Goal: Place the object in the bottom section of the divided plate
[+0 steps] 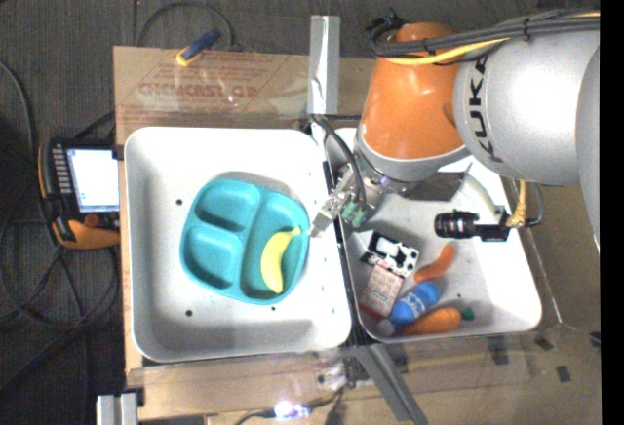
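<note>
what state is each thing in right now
divided plate: flat in the left bin, banana inside
banana: lying in the plate's lower right section, free of the gripper
gripper: over the divider between the bins, holding nothing
carrot: lying in the right bin
bottle: on its side beside the carrot

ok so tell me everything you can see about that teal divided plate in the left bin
The divided plate is teal, looks like smooth plastic, with rounded corners and raised ridges splitting it into three sections. It lies flat on the floor of the left bin, turned at a slant to the bin's walls. A yellow banana rests in its lower right section; the other two sections show bare teal. The gripper hangs just beside its right edge, apparently not touching it.
</note>
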{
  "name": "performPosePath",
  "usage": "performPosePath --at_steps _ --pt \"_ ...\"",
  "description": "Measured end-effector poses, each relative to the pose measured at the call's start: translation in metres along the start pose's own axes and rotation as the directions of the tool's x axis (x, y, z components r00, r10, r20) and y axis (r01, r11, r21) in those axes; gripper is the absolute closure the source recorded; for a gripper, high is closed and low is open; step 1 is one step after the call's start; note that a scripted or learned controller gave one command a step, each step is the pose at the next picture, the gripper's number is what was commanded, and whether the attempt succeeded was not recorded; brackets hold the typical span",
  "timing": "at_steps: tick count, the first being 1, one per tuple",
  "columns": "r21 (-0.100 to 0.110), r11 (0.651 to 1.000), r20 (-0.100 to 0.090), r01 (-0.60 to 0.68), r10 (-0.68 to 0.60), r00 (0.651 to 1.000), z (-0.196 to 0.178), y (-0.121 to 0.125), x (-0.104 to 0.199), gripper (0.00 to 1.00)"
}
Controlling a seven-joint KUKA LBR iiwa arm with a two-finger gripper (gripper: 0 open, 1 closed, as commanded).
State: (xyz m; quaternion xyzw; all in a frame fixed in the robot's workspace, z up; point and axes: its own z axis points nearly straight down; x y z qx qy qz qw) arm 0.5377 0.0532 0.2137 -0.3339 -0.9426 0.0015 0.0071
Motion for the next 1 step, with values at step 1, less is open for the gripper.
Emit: performPosePath --at_steps 1 --pt "0.000 1.000 0.000 0.000 0.000 1.000 0.0001 -0.0002 -0.0001 0.00"
